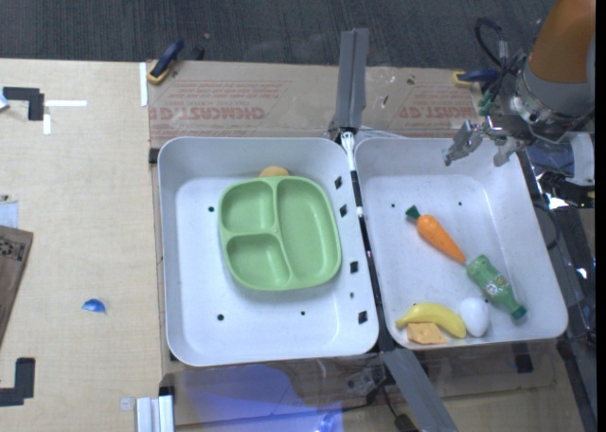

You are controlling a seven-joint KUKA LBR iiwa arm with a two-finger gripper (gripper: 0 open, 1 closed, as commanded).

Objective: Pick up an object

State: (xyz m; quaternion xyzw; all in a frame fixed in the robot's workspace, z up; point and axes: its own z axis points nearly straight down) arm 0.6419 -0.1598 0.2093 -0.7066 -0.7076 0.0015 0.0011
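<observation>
Hand (471,141) above bin; carrot (438,233) lies diagonal.

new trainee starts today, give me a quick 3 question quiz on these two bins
1. True or false: the green divided plate lies in the left bin.
2. Which lies nearest the gripper? A banana B carrot C green bottle
3. Fill in: the white egg lies in the ___ bin.

Key: 1 true; 2 B; 3 right
</observation>
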